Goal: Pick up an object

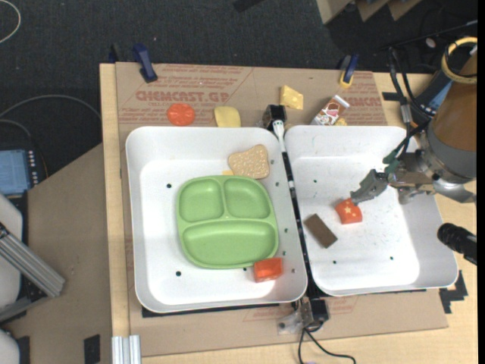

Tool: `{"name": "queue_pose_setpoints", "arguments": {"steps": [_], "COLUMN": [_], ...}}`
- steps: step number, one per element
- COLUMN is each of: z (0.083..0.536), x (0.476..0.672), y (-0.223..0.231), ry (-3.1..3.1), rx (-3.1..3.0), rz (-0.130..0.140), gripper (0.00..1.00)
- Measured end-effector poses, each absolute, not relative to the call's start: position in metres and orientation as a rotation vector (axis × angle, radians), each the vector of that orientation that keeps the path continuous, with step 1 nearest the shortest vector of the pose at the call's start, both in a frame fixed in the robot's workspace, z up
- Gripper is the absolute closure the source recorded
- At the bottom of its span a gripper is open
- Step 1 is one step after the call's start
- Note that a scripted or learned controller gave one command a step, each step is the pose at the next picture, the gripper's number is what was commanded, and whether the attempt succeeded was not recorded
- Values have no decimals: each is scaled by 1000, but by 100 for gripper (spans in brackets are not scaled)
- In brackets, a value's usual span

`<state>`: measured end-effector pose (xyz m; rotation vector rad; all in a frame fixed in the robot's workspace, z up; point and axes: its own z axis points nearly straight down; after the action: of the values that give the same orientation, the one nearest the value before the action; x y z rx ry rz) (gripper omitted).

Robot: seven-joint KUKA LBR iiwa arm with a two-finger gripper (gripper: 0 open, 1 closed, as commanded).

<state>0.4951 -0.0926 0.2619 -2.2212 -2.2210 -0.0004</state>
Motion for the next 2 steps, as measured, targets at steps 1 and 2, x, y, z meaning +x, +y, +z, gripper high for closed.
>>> {"name": "queue_pose_setpoints", "arguments": {"steps": [1,2], "z": [220,77], "x": [562,550], "y": [-123,-131], "ry": [-2224,-2216], "rx": [-2225,-2219], "rz": [-1,6], "gripper": [0,0]}}
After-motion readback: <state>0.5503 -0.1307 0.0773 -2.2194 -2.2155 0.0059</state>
